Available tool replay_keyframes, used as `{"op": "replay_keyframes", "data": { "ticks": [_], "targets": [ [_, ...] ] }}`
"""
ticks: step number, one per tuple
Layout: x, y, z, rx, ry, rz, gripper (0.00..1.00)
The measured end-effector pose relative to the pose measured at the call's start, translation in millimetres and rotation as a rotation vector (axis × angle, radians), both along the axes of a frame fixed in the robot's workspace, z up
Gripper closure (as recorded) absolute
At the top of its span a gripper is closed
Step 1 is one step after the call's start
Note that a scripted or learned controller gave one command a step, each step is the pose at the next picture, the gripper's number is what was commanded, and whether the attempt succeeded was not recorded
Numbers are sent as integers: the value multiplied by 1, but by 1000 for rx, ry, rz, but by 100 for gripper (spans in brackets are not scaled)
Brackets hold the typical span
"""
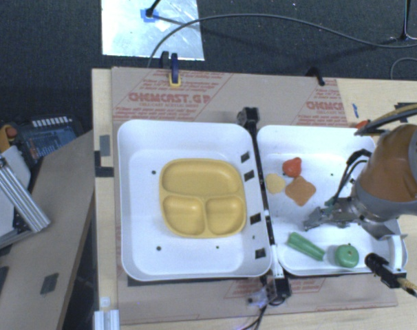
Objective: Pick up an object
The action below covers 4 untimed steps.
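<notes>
The green round piece [346, 256] and green stick [305, 246] lie at the right bin's [318, 137] near edge. The hand [317, 218] hovers above them, grip unreadable; it could nudge the stick aside.

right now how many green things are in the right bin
2. A long green piece lies near the front wall of the right bin; a round green piece sits to its right. The arm may hide others.
</notes>
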<state>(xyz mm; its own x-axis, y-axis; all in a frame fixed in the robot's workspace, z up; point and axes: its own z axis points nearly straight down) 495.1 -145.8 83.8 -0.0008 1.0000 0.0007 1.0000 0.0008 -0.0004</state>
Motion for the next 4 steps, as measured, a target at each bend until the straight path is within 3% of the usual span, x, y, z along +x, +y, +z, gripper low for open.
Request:
{"op": "replay_keyframes", "data": {
  "ticks": [1, 4],
  "targets": [
    [1, 0, 11, -1, -3, 0, 100],
    [6, -7, 180, -3, -8, 4, 100]
  ]
}}
